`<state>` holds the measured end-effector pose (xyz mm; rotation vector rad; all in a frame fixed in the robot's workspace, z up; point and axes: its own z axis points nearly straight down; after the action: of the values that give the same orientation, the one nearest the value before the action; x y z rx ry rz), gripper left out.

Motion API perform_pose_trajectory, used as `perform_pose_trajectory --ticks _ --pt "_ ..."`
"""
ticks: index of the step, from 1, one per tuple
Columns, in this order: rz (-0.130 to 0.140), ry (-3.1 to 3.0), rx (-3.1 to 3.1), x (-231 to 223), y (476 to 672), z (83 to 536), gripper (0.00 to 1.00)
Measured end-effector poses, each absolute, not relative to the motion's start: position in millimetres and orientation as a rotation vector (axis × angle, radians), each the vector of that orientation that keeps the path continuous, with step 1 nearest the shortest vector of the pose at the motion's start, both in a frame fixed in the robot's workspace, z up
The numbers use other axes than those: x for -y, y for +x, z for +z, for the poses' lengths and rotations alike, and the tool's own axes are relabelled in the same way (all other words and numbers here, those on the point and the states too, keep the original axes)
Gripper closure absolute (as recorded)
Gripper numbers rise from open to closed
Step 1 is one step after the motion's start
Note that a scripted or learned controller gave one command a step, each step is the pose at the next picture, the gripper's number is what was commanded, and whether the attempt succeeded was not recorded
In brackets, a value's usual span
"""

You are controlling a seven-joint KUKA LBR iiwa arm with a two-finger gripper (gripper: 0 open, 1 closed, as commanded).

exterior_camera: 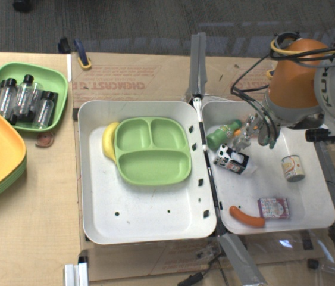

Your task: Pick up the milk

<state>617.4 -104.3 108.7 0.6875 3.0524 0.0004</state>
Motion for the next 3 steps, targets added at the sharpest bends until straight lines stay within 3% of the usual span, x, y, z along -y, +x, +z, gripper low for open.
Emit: perform_pose_trajectory --ticks 1,2,3 --pt "-0.01 0.424 -3.109 112.2 643.0 94.2 1.0" --pt "-0.027 0.143 -3.129 107.7 641.7 96.6 1.0" --pt "-0.028 -0.132 -3.133 111.1 649.4 97.0 1.0"
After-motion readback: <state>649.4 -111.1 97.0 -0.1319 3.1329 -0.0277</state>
